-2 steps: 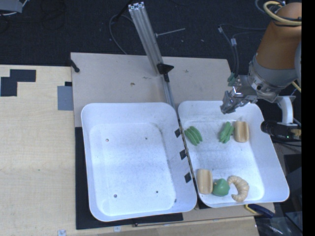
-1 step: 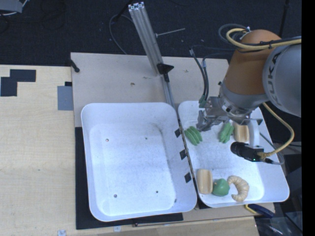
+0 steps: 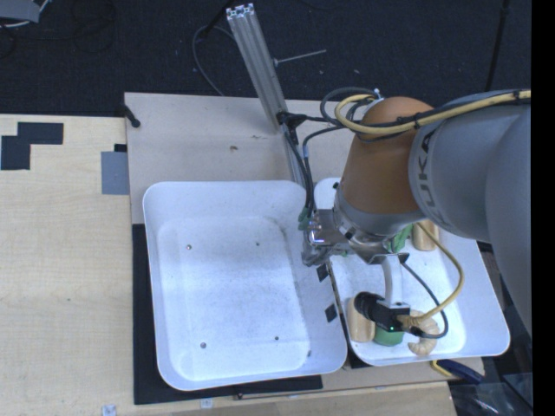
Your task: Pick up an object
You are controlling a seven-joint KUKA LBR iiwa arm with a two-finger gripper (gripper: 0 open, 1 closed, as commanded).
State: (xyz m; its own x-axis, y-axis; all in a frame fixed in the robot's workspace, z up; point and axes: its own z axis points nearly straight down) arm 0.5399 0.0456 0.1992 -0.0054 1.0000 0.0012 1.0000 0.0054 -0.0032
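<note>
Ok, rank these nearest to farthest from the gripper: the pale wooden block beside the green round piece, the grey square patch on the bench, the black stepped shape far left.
1. Pale wooden block, in the right bin, close by the gripper.
2. Grey square patch, left of the left bin.
3. Black stepped shape, view's far left.

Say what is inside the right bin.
A tan block, a green object and a tan piece lie at its near end, another tan piece farther back. The arm hides the bin's middle.

Light: bright, even, from overhead.
Shadows: faint, soft-edged.
Glare: mild on left bin (image 3: 225, 293).
Sharpness: slightly soft, grainy.
Top edge: dark, underexposed.
</note>
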